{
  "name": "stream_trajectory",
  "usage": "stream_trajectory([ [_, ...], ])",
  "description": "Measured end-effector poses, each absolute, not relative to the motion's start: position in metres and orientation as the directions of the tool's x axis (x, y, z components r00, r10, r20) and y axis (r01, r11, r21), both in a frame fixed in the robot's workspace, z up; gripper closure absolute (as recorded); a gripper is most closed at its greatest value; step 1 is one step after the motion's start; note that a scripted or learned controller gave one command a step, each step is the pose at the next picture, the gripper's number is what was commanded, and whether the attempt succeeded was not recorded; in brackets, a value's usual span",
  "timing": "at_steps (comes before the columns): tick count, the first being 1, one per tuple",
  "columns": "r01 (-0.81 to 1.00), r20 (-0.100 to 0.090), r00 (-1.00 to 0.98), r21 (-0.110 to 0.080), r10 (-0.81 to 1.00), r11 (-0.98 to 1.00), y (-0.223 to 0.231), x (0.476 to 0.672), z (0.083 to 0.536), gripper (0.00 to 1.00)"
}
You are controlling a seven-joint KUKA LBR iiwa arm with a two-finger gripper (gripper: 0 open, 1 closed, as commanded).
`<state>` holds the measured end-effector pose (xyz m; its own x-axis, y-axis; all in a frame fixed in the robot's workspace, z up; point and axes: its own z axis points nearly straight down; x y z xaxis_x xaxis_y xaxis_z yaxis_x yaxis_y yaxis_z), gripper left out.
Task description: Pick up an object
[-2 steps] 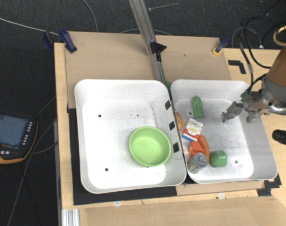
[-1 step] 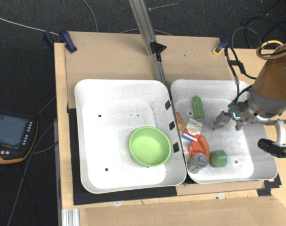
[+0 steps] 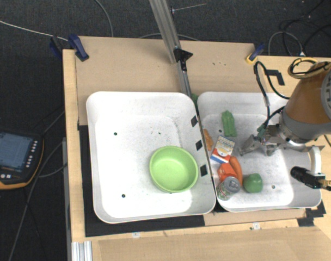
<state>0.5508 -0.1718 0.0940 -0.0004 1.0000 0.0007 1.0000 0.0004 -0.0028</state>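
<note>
The right bin (image 3: 274, 200) holds the pickable things, most of them crowded against its left wall. A can (image 3: 229, 179), orange with a grey end, lies on its side there, its long axis running far to near with the grey end toward the near edge. Touching its far end is a small white carton (image 3: 224, 148) with red and blue print, tilted, its length also running roughly far to near. A thin orange piece (image 3: 208, 140) stands just left of the carton, against the wall. Farther back lies a green block (image 3: 228, 123), its long axis near to far, apart from the rest. A green ball (image 3: 253, 182) sits just right of the can's grey end.

The gripper (image 3: 250, 145) hangs over the middle of the right bin, right of the carton, pointing left; nothing shows between its fingers, and I cannot tell whether they are spread or closed.

The left bin (image 3: 133, 118) holds a green bowl (image 3: 173, 169), upright, near its right wall.
</note>
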Motion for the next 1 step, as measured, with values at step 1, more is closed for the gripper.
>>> stream_trajectory([
  [1, 1.000, 0.000, 0.000, 0.002, 1.000, 0.000, -0.1720, 0.5520, 0.1063, 1.00],
])
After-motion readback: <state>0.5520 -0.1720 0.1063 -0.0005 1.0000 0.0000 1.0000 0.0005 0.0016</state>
